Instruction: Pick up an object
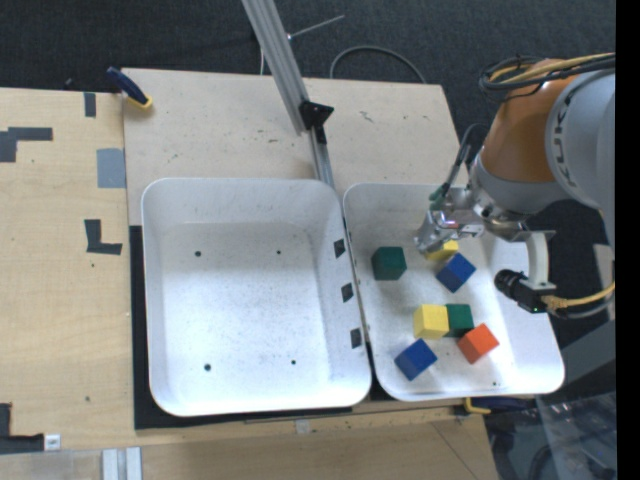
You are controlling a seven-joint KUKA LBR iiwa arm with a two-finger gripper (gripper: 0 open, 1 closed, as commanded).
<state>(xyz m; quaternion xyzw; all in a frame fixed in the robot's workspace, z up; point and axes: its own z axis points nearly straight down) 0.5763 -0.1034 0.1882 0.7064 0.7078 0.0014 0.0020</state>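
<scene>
My gripper (438,236) hangs low over the upper middle of the right bin (520,378). A yellow block (444,252) peeks out just under it, and I cannot tell whether the two touch. A blue cube (456,271) lies right beside that block, to the lower right. A dark green cube (389,262) sits to the gripper's left. Further toward the front lie a yellow cube (431,320), a small green cube (460,317), an orange cube (479,342) and another blue cube (415,358).
The left bin (160,268) stands beside the right one, sharing a raised divider (350,268). A slanted metal rail (280,48) crosses above the bins. A black cable connector (520,290) juts from the arm over the right bin's edge.
</scene>
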